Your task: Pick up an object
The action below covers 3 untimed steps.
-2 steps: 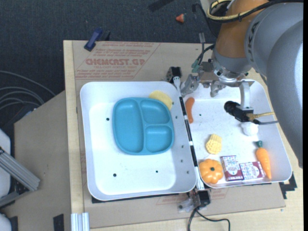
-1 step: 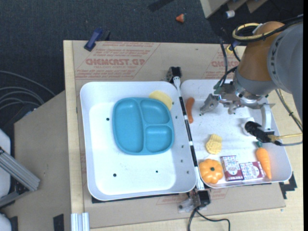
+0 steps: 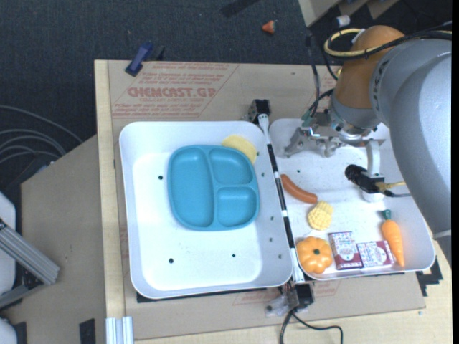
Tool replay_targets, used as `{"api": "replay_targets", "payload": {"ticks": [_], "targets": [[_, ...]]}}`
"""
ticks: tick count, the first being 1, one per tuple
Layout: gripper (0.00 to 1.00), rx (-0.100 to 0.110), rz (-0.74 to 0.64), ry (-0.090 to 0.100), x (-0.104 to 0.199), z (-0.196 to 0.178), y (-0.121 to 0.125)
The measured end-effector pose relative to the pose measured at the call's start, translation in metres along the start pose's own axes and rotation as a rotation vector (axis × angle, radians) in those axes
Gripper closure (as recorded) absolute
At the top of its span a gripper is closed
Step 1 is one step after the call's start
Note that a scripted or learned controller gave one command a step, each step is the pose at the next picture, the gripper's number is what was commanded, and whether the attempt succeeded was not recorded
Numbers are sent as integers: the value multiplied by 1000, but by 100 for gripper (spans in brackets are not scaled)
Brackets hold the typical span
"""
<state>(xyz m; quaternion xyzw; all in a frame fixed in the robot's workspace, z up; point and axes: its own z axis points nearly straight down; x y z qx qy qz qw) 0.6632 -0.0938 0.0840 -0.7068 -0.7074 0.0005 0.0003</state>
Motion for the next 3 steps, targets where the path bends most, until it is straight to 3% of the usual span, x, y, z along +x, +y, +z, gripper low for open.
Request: {"api": "replay_targets", "payload": {"ticks": [1,2,3], "targets": [[0,1,1,1,-1,0,-55],[0,-2,0,0,1,-1,4],[0,1,1,1,1,0,-51]]}}
